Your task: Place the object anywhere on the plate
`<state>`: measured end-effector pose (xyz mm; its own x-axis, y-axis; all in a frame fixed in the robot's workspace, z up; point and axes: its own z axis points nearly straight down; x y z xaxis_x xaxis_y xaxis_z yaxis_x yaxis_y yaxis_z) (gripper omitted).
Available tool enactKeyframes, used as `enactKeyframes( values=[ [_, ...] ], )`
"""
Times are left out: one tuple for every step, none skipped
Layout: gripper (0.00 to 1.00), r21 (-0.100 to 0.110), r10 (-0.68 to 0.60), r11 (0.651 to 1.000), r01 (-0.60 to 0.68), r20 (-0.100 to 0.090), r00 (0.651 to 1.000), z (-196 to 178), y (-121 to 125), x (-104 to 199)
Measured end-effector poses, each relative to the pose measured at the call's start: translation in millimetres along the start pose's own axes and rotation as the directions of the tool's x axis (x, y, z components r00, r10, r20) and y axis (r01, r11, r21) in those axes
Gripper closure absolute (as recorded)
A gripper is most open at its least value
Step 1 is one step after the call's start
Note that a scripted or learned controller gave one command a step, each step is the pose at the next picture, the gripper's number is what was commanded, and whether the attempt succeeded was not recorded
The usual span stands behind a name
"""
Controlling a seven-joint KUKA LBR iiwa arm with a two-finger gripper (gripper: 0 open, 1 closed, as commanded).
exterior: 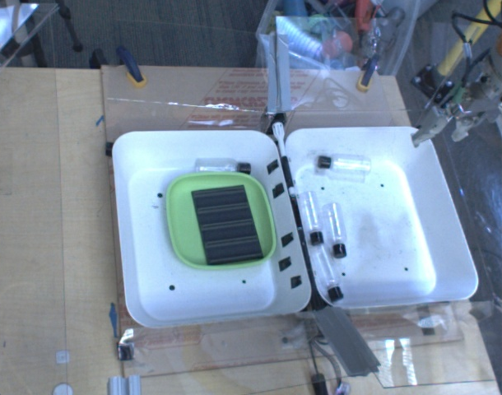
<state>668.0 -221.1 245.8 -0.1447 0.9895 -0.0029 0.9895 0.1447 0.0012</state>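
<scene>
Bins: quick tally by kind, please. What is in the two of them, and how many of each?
Clear vials with black caps: 5 (one in the left bin, four in the right bin)
Green plate: 1
Black ribbed block on the plate: 1
Total: 7

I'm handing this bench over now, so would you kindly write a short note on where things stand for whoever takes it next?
End effector: at the far right corner of the right bin, above its rim; nothing visible in it, and whether it is open or shut cannot be read.
Green plate: in the left bin, with a black ribbed block lying on it.
Clear vials with black caps: four in the right bin, one behind the plate.
Done: the block rests on the plate.
Left: if a vial is the intended object, none is on the plate yet.
</scene>
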Motion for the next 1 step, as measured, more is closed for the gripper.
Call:
enactKeyframes(
  values=[
    [0.00, 0.003, 0.004, 1.000, -0.004, -0.001, 1.000, 4.9, -0.3, 0.2]
  ],
)
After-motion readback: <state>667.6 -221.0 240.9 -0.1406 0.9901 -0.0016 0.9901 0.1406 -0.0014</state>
